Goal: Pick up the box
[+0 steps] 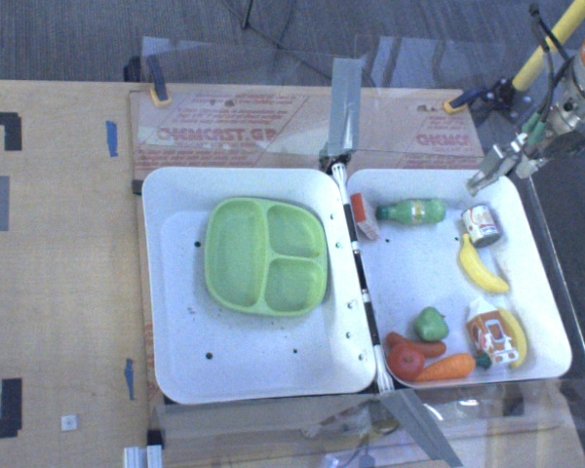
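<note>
Orange and white, the box (494,338) lies at the right bin's (551,291) lower right, well apart from the gripper (502,167), whose fingers' state I cannot tell.

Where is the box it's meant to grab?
The box lies in the right bin, near its front right corner, just below the banana and right of the carrot.
</note>
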`<state>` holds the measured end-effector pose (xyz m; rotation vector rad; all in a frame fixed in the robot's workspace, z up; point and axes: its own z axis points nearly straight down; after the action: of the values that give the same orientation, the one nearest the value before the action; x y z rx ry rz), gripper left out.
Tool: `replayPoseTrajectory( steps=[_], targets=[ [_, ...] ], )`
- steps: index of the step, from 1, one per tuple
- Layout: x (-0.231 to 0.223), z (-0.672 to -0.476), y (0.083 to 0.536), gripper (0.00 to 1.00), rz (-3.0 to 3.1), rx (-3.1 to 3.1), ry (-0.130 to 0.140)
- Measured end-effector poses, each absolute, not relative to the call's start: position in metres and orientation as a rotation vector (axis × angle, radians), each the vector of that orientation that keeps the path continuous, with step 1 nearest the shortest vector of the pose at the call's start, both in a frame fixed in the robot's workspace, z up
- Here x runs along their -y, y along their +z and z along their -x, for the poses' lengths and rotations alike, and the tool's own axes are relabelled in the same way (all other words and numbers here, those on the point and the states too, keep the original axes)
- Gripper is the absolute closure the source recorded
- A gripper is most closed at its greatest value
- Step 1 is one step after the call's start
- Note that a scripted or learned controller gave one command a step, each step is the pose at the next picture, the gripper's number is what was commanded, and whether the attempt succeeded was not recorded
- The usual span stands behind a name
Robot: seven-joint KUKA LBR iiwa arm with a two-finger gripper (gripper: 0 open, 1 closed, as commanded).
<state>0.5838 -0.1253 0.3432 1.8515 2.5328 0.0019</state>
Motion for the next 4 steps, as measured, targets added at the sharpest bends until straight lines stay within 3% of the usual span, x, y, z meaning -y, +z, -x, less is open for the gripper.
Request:
replayPoseTrajectory(
  steps=[1,2,3,4],
  targets=[
    [0.126,-0.585,0.354,1.00,-1.848,-2.527,0.006],
    [0.111,-0.565,0.383,1.00,-1.883,-2.507,0.003],
    [0.098,-0.618,0.436,1.00,-2.209,-2.225,0.003],
    [0.097,-0.612,0.436,1.00,-2.266,-2.174,-0.001]
  ],
)
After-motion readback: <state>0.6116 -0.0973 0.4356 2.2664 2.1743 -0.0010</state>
